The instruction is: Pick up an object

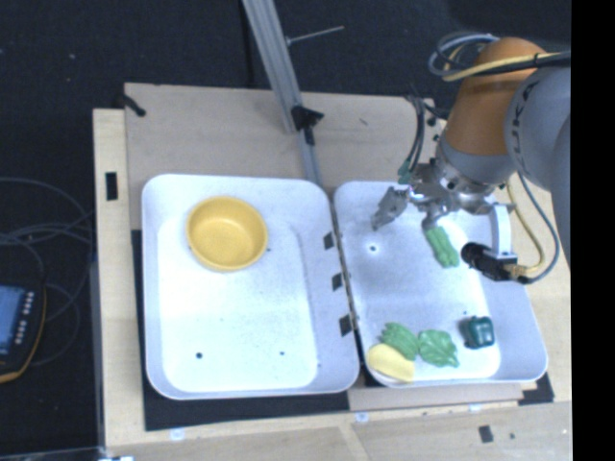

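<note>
In the right bin point(384, 267), a green elongated piece point(443, 246) lies near the far right. My gripper point(411, 213) hovers at that bin's far edge, open, with one finger point(388, 207) splayed left and the other just above the green piece's upper end. Nothing sits between the fingers. Along the bin's near edge lie a yellow lump point(388, 361), two green leafy pieces point(399, 337) point(437, 348) and a small dark teal block point(477, 331). A yellow bowl point(227, 233) rests in the far left part of the left bin point(240, 344).
A slanted metal bar point(277, 56) comes down from the top to the gap between the bins. The grey and orange arm point(495, 104) with its cables overhangs the right bin's far right corner. A handheld device point(17, 320) lies off the bench at left.
</note>
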You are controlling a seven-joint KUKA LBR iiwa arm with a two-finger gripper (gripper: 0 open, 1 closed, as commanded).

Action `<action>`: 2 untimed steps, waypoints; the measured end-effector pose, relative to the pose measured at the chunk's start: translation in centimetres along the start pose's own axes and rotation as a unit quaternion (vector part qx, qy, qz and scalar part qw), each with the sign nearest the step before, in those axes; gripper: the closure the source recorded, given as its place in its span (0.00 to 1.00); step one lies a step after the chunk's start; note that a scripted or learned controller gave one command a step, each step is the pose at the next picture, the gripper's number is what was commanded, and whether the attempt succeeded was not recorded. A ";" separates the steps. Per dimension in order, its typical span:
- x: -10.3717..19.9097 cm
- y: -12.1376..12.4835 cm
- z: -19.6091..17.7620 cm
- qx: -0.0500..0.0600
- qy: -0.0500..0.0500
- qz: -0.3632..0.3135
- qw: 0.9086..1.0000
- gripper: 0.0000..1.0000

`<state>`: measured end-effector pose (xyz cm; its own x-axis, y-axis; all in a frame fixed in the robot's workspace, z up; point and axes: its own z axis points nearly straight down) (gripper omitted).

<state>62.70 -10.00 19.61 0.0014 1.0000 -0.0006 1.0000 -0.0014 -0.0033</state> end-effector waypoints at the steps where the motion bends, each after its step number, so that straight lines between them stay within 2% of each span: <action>1: -0.7 0.2 6.0 0.001 0.000 0.000 1.000 0.00; 2: -0.7 0.4 4.7 -0.003 0.001 0.000 1.000 1.00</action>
<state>63.06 -10.66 14.96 0.0015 1.0000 0.0010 1.0000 -0.0015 0.0021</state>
